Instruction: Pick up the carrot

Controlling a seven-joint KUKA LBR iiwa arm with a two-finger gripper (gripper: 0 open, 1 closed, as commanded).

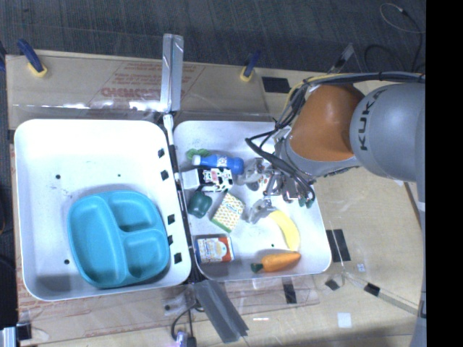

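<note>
While lowered — tool point(262, 194) above banana point(286, 229)

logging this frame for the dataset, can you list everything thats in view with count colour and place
left bin: 1, white, left half of the bench
right bin: 1, white, beside the left bin
tray: 1, light blue with compartments, in the left bin
carrot: 1, orange with a green end, near front edge of the right bin
banana: 1, yellow, right bin, just above the carrot
bottle: 1, blue and white, lying at the back of the right bin
carton: 1, orange and white, front left of the right bin
clamps: 2, blue, back edge of the bench
arm: 1, grey with orange band, from the right
gripper: 1, metallic, over the right bin near the banana
</note>
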